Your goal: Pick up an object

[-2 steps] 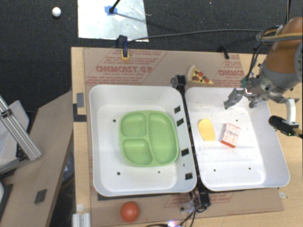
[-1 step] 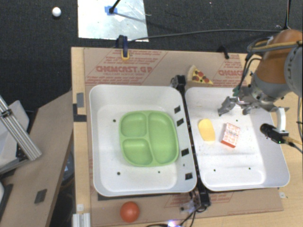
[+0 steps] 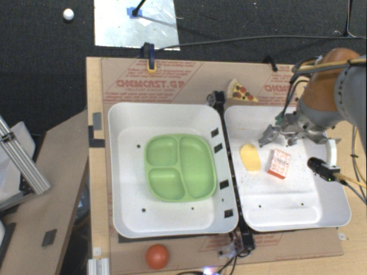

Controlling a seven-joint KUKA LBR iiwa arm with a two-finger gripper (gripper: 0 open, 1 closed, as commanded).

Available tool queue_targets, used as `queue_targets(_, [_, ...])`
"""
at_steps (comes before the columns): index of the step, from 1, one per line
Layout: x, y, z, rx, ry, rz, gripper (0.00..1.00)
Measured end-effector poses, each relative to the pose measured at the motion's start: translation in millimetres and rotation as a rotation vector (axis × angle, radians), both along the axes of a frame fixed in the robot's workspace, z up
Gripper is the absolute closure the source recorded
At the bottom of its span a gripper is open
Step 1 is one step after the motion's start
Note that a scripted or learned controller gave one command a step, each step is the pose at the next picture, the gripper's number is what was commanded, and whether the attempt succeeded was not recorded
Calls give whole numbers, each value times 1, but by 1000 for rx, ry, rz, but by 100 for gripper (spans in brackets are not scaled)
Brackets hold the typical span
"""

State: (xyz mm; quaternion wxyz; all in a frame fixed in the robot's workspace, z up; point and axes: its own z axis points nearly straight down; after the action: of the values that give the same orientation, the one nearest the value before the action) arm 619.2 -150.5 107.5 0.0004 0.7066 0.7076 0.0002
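In the right bin (image 3: 298,213) lie a yellow wedge-like piece (image 3: 250,157) and a small red and white box (image 3: 280,164), side by side near the bin's middle. My gripper (image 3: 279,137) hangs just above and behind them, over the bin's far half. Its fingers (image 3: 268,137) are spread open with nothing between them. The box sits right below the gripper and the yellow piece a little to its left. The arm comes in from the right, its orange band (image 3: 330,79) above the wrist.
The left bin (image 3: 123,211) holds a green divided plate (image 3: 179,167). A toy pizza slice (image 3: 242,91) lies on the board behind the bins. A red ball (image 3: 156,256) rests on the board in front of the left bin.
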Motion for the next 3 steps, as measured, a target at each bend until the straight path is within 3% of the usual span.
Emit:
queue_targets(1, [1, 0, 12, -1, -4, 0, 100])
queue_targets(3, [3, -3, 119, -1, -6, 3, 100])
